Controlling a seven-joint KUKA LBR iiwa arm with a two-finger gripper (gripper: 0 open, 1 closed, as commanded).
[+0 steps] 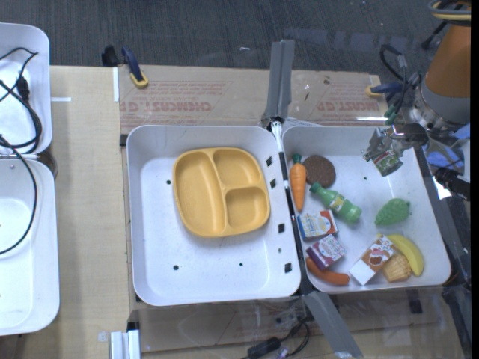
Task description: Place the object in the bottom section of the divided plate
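The gripper [387, 155] is hanging over the upper right part of the right bin [432, 200], and whether it is open or closed cannot be told; nothing is visibly held.

Nearest, just below and beside it, the green bumpy fruit [394, 212] is lying alone on bare floor. Slightly further, towards the divider, the green bottle [337, 203], the brown round patty [320, 170] and the carrot [298, 185] are sitting close together. Lower down, well apart from the gripper, the banana [409, 251], the waffle piece [396, 268], two small cartons [317, 224] and the sausage [328, 276] are crowding one another.

Furthest, across the divider, the divided plate [222, 191] is lying in the left bin [150, 260]; its compartments are carrying nothing.

Judgement: the pick is not yet made, and which object is intended cannot be told. The isolated green fruit is offering the cleanest grasp. A straight descent, centred over it, is advisable, then a clear lift over the divider before lowering into the plate's lower compartment.
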